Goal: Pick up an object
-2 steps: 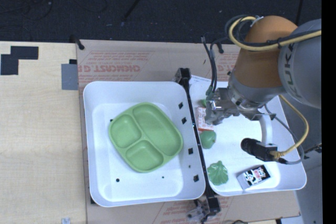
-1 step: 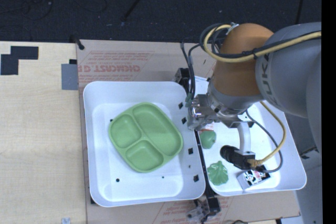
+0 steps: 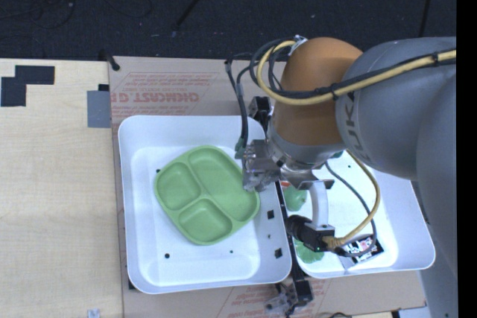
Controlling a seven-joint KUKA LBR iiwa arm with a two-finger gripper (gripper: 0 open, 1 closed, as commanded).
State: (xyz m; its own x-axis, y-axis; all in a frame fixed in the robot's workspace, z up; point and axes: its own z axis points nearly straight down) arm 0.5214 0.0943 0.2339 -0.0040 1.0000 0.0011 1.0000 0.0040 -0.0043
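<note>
Plate (image 3: 201, 194), green with 3 parts, lies in the left bin (image 3: 141, 153). Your gripper (image 3: 257, 173) sits at its right edge. Fingers: you cannot tell their state. Grab the rim, lift slowly.

- A light green divided plate (image 3: 203, 194) lies flat in the left white bin (image 3: 141, 160), right side up, with three compartments: one long one along its upper right and two smaller ones at left and bottom.
- It sits toward the bin's right half, turned at a slant, its right edge close to the wall shared with the right bin (image 3: 406, 234).
- A small green object (image 3: 309, 254), partly hidden, lies in the right bin near its lower left corner.
</note>
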